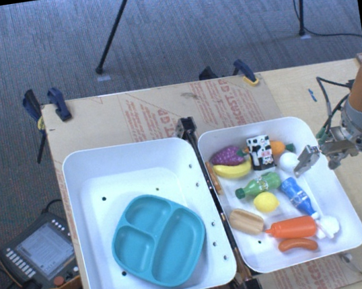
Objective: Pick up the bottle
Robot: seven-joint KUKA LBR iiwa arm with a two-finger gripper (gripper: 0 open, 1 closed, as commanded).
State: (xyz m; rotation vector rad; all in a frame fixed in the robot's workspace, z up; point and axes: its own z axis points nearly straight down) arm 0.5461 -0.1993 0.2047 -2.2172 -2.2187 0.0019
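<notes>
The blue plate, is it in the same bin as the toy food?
No, the blue plate lies in the left bin; the toy food fills the right bin.

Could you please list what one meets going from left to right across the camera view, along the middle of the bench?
Handheld control pendant → left white bin → blue divided plate → green bottle → blue tube → gripper.

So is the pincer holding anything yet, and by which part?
Nothing is held. The pincer hangs above the right bin's right side, apart from the green bottle.
</notes>
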